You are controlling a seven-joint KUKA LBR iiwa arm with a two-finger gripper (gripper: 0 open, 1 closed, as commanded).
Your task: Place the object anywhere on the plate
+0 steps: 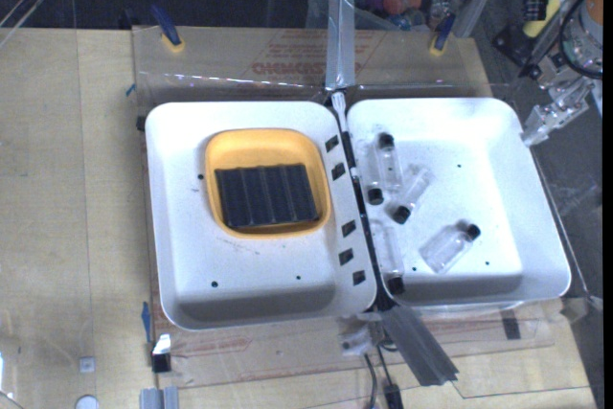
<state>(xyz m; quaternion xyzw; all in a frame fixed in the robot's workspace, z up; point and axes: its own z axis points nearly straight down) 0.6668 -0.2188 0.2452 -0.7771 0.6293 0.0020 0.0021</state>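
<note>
light: even, bright overhead | glare: white bins [479, 124] washed out | shadows: soft | focus: slightly soft, background dim

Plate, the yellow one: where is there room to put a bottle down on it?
The yellow plate has bare rim around the dark ridged block filling its middle; the widest strip is behind it. Bottles crowd the right bin near the divider.

One fixed camera looks down aslant over both bins [172, 206].
</note>
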